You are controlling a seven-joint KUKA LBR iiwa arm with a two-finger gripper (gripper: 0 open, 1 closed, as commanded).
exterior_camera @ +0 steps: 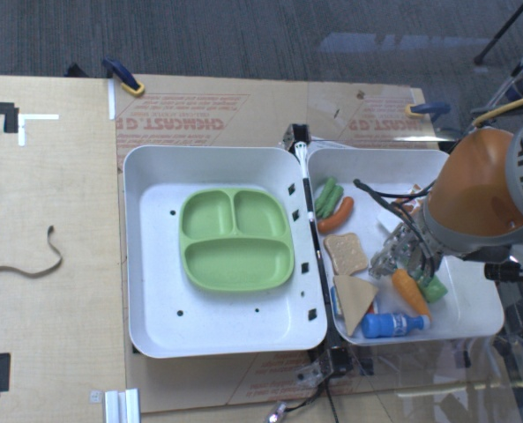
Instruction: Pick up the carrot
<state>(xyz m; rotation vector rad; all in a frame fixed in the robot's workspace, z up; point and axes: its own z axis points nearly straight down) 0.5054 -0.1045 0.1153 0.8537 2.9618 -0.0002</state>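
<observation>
Robotics lab: clamped cardboard (270, 113), twin bins (146, 263)

You see an orange carrot (410, 292) in the white right bin (473, 320), with a blue bottle (393, 325) at its 7 o'clock and a green piece (434, 289) at 3 o'clock. The left bin (146, 263) is white too, holding a light green plate (237, 240)

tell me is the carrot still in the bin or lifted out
In the bin: the carrot lies on the right bin's floor, just below the gripper.
</observation>
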